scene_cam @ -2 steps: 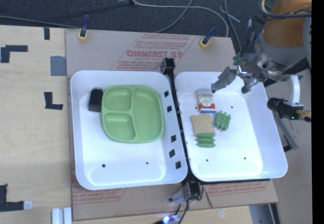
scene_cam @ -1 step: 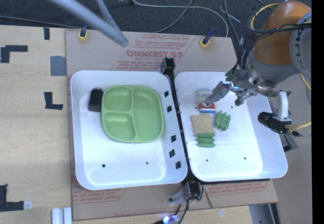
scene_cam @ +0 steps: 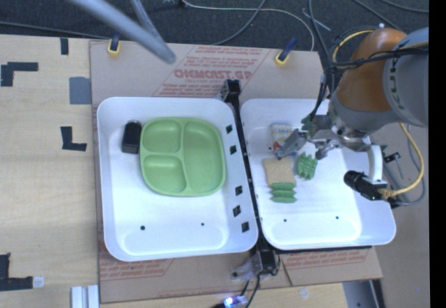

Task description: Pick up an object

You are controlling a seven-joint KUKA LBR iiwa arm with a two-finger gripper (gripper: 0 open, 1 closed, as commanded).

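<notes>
Right bin (scene_cam: 327, 233), near its centre: a small green ridged piece (scene_cam: 283, 193); just beyond it, touching or nearly so, a tan square block (scene_cam: 277, 172). Beside the block, a green leafy piece (scene_cam: 306, 166). Claw (scene_cam: 306, 144) hangs over the bin's far half, above the leafy piece and a small pale item (scene_cam: 281, 132); fingers spread, nothing between them. Left bin (scene_cam: 167, 233): green divided plate (scene_cam: 183, 156) at centre, small black object (scene_cam: 131, 137) touching its left edge.

a robotics lab: taped cardboard bench (scene_cam: 209, 66), loose cables (scene_cam: 279, 3), two white bins (scene_cam: 111, 181).
</notes>
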